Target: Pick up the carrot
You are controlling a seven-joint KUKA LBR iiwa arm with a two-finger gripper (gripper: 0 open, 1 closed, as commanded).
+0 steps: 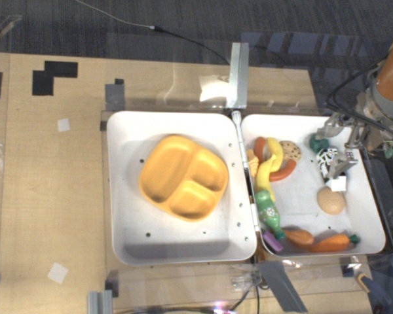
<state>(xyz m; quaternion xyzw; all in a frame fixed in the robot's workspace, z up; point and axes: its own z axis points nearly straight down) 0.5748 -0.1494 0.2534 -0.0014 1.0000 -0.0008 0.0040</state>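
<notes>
My wooden table (52,195) carries two white bins (183,250). The carrot (331,243) lies along the right bin's near edge. My pincer (340,164) hangs over that bin's far right, prongs apart, gripping nothing.

A: Where does the camera sit?
B: Fixed above the surface (46,201), looking down at a slant, far enough to take in both white bins (183,254).

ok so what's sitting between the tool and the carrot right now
In the camera view, a tan egg-shaped piece lies between the tool and the carrot, with bare bin floor around it.
</notes>
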